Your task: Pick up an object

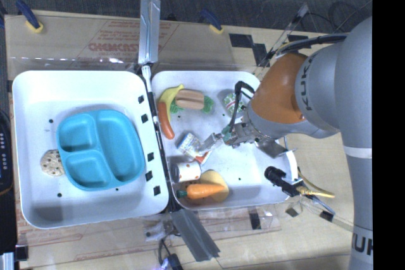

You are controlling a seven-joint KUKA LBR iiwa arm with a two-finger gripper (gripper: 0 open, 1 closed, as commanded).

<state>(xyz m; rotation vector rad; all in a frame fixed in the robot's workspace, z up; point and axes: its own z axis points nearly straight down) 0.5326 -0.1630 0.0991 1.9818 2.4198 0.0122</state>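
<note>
Bench [209, 41] w/ cardboard top, two white bins side by side directly on it, left bin [28, 136], right bin [253, 190], edges touching

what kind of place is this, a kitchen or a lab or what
Most likely a robotics lab bench set up for grasping trials, not a kitchen: two white bins clamped to a board, toy food such as a plastic carrot, and a grey KUKA arm reaching into the right bin.

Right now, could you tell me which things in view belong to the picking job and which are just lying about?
Job in hand:
gripper low in the right bin
crumpled silver wrapper beside it
banana
hot dog
carrot

Lying about:
blue divided tray in the left bin
cookie
</note>
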